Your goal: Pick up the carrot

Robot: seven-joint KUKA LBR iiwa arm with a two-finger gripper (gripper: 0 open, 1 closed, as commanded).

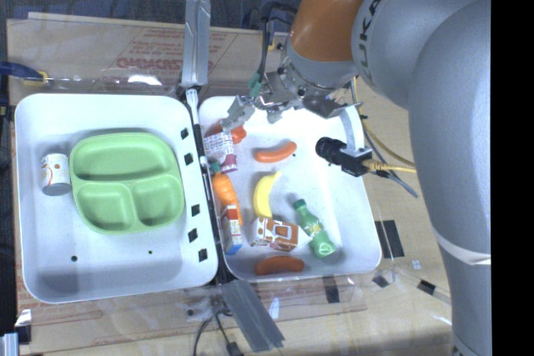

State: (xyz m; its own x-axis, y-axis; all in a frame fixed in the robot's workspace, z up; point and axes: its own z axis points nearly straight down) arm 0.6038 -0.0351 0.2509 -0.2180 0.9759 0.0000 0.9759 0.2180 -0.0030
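The carrot (224,188) is a short orange piece lying against the left wall of the right bin (359,204), about halfway down it. My gripper (255,107) hangs over the far left corner of that bin, well above and behind the carrot. Its fingers (239,107) stand open with nothing between them. A small ketchup bottle (220,143) with a red cap lies between the gripper and the carrot.
The right bin also holds a sausage (275,152), a banana (264,194), a green bottle (313,228), a juice carton (276,234), a small tube (234,228) just below the carrot and a second sausage (279,265). The left bin (50,263) holds a green divided plate (125,179) and a cup (55,173).
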